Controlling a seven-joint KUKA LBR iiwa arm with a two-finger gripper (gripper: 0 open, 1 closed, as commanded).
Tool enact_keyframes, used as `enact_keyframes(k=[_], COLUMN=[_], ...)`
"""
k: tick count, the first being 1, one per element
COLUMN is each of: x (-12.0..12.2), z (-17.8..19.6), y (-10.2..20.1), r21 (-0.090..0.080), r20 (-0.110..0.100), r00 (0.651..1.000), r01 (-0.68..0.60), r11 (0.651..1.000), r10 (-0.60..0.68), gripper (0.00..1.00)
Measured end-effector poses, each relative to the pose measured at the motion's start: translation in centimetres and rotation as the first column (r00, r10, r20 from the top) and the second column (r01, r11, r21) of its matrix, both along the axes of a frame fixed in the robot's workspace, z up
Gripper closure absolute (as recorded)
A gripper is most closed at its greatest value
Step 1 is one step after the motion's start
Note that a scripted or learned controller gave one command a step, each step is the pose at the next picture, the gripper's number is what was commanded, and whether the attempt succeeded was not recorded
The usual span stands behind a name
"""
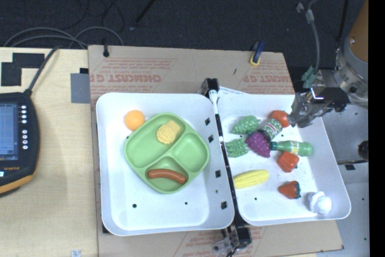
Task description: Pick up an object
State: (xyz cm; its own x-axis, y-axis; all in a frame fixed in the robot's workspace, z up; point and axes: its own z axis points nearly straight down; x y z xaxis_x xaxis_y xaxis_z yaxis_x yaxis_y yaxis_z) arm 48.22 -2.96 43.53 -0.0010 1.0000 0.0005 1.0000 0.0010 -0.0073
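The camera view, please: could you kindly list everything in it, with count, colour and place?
Bins: two, white, side by side on the bench.
Divided plate: one, green, left bin.
Ball: one, orange, left bin, beside the plate's upper left edge.
Sausage: one, brown-red, plate's near compartment.
Yellow toy food: one, plate's upper compartment.
Corn cob: one, yellow, right bin, near the divider.
Grapes: one bunch, purple, right bin.
Leafy pieces: two, green, right bin, left of the grapes.
Bottle: one, green, right of the grapes.
Red toy foods: three, right bin.
White object: one, right bin's near right corner.
Handheld pendant: one, black and orange, far left.
Tool: one, grey, over the right bin's far edge.
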Motion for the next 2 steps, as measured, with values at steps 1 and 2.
enact_keyframes(k=[1,2], x=[-0.6,1.3], z=[1.3,5.7], y=[3.8,7.8], r21=[0.0,0.0], r20=[0.005,0.008], r00=[1.0,1.0], r01=[-0.002,-0.003], r11=[1.0,1.0], r10=[0.002,0.003], gripper=[1.0,1.0])
